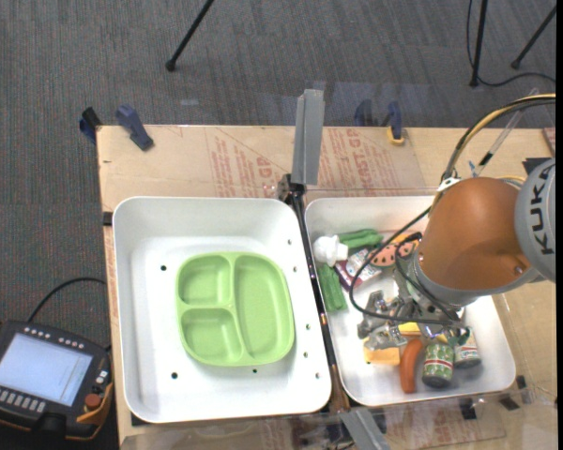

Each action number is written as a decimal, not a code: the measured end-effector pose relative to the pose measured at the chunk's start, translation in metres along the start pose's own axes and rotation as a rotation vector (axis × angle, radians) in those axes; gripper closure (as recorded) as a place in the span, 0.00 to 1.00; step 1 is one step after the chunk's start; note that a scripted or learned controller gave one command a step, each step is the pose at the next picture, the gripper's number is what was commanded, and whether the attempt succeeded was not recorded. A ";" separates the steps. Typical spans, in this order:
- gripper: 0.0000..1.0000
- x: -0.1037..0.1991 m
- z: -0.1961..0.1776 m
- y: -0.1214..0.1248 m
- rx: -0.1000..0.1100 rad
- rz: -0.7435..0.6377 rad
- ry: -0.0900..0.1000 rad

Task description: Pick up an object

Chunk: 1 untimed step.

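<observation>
The gripper (401, 319) is lowered among clutter in the right bin (503, 354); its grip cannot be told.

A green divided plate (235, 308) lies in the left bin (131, 242). Beyond that bin, blue clamps (133, 126) grip the worktop (206, 162); a teach pendant (39, 375) sits left of it.

Bench (216, 162) bore two white bins side by side: left bin (141, 251), right bin (502, 345), edges nearly touching.
</observation>
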<state>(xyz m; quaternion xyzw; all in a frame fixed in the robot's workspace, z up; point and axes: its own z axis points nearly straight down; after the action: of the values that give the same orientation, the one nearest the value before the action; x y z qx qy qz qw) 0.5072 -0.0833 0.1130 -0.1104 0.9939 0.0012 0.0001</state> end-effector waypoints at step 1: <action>1.00 -0.047 0.026 -0.027 0.001 0.292 -0.001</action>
<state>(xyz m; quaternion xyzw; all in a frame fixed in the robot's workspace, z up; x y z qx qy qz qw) 0.5594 -0.0993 0.0871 0.0355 0.9994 0.0009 0.0004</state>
